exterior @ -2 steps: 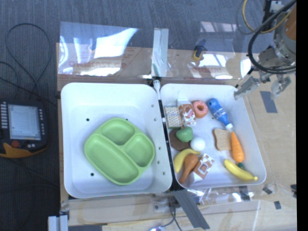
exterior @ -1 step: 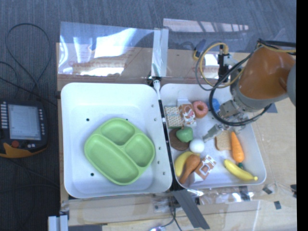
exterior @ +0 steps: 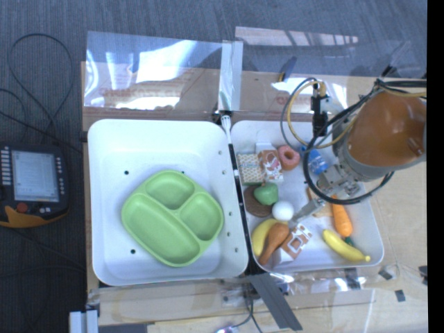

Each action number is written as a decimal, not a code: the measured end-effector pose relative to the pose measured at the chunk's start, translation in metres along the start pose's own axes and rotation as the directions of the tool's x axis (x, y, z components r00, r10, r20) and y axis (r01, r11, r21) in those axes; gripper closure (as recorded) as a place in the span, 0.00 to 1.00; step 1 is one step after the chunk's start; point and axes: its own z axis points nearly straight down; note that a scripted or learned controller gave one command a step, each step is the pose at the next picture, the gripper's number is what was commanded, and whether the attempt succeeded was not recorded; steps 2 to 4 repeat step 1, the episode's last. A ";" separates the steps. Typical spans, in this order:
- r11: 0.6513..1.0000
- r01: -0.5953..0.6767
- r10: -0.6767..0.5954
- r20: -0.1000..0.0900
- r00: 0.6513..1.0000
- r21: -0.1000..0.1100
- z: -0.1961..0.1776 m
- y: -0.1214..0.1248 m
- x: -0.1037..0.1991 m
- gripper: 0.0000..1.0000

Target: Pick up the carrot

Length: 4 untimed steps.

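Note:
The carrot (exterior: pixel 340 221) is a short orange piece with a green end, lying in the right bin (exterior: pixel 371 217) near its right wall. It rests just above a yellow banana (exterior: pixel 345 247). My gripper (exterior: pixel 316 201) hangs low over the right bin, just left of the carrot's upper end, under the grey arm with its orange band (exterior: pixel 386 132). Its tip points down-left toward a white egg (exterior: pixel 282 211). I see nothing held in it.
The right bin is crowded: a pink donut (exterior: pixel 288 157), two small boxes (exterior: pixel 258 166), a green item (exterior: pixel 266 194), a brown drumstick (exterior: pixel 277 239), a second banana (exterior: pixel 259 236) and a small carton (exterior: pixel 300 241). A green divided plate (exterior: pixel 173 218) lies in the left bin (exterior: pixel 111 151).

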 end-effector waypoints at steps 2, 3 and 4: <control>0.994 -0.106 0.106 -0.017 0.994 -0.005 -0.002 0.054 -0.022 0.00; 0.994 -0.106 0.106 -0.017 0.994 -0.005 -0.002 0.054 -0.022 0.00; 0.994 -0.106 0.106 -0.017 0.994 -0.005 -0.002 0.054 -0.022 0.00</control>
